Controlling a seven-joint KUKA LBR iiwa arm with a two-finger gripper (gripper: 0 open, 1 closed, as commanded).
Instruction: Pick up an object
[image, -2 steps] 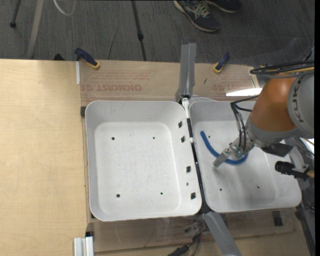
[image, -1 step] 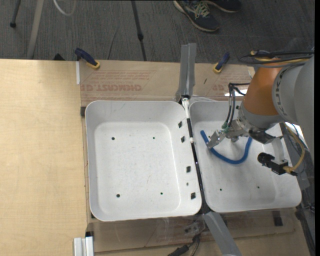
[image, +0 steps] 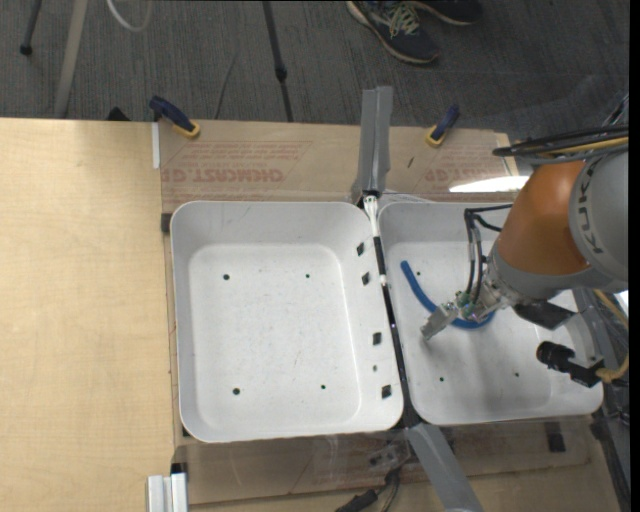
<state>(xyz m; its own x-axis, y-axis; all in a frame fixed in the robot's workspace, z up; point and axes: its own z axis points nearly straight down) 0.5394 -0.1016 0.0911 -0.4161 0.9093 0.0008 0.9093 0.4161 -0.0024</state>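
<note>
In the right bin (image: 560, 400), the gripper (image: 440, 323) is lowered beside a curved blue strip (image: 418, 285); whether it is grasping anything cannot be determined.

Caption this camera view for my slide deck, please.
KUKA arm's tool low in the right bin beside a blue object.

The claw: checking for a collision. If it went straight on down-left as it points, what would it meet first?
Probably the white floor of the right bin, beside the curved blue strip; depth is unclear from above.
</note>
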